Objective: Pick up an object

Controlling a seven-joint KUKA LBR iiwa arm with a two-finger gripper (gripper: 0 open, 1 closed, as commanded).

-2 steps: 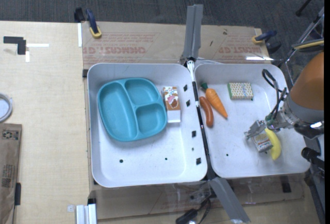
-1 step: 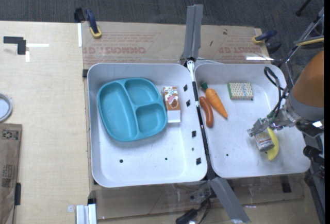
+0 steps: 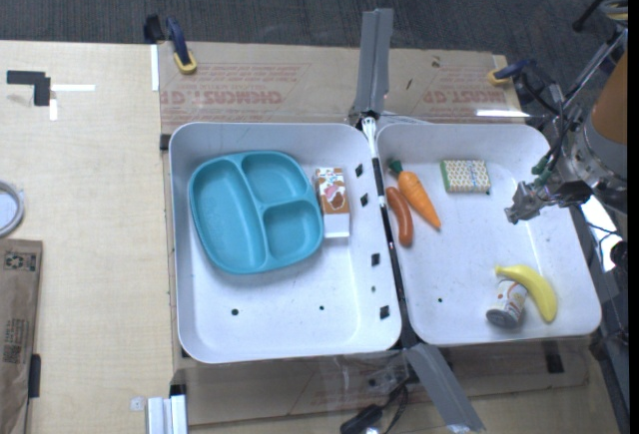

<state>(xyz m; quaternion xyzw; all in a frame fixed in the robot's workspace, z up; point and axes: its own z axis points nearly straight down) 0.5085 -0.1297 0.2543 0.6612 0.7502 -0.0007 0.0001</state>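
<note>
From my station I see the counter [image 3: 80, 222] carrying two white bins side by side. The left bin [image 3: 290, 322] holds a blue divided plate [image 3: 258, 211] at its far left, and a small snack packet [image 3: 332, 195] lies just beside the plate's right rim. The right bin [image 3: 469, 312] has a carrot [image 3: 419, 199] and a sausage [image 3: 401, 215] lying together near its left wall, with a patterned sponge [image 3: 465, 176] further right, toward the far side. In the near right corner a banana [image 3: 533, 288] touches a small toppled can [image 3: 507, 305]. The arm [image 3: 604, 113] reaches in from the right, and its pincer [image 3: 522, 208] hangs over the right part of the right bin, apart from every object; I cannot tell how it is set, and I see nothing in it.
</note>
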